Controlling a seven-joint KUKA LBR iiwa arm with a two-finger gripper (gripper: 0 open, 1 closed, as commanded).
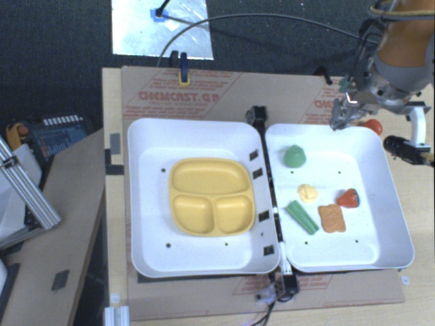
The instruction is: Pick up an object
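Five items sit in the right bin (391,182): green ball (294,156) at 11 o'clock, yellow lump (308,193) center, red piece (349,198) at 3, orange cracker (332,218) and green stick (301,217) toward 6. My gripper (340,121) hangs over the bin's 12 o'clock rim, nothing in it; grip state unclear. Yellow tray (209,195) in left bin (146,182).

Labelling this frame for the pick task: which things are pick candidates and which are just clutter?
Job-related:
- gripper, above the right bin's far edge
- right bin
- green ball
- small yellow piece
- red-and-green piece
- green stick
- orange cracker-like piece

Lying about:
- yellow divided tray in the left bin
- foil sheet
- yellow clamp
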